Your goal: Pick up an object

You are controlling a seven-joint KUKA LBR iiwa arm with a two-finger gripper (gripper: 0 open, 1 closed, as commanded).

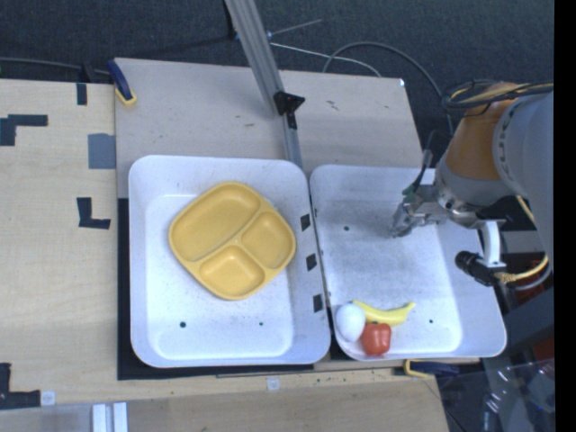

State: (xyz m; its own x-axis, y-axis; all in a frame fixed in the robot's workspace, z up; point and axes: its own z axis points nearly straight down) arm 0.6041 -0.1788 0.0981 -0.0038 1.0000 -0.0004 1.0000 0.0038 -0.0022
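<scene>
There are two white bins on the bench, side by side. The left bin (pixel 148 268) holds one thing: a yellow plate (pixel 232 239) with three compartments, which lies a little turned, close to the wall that the two bins share.

The right bin (pixel 432 268) holds three small things, all grouped at its near edge, in the corner beside that shared wall. There is one white egg (pixel 349 321), one red pepper (pixel 377 337) and one yellow banana (pixel 389 311). The egg touches the pepper, and the banana lies just behind both of them, touching or almost touching them. These are the things to pick, and none of them is lifted.

The gripper (pixel 401 225) is low over the far half of the right bin, well apart from the three small things, with bare bin floor between. Nothing is seen between its fingers. Whether they are spread or closed I cannot tell, because they look too small and dark. The grey arm (pixel 531 151) with its orange band (pixel 472 147) comes in from the right side of this bin.
</scene>
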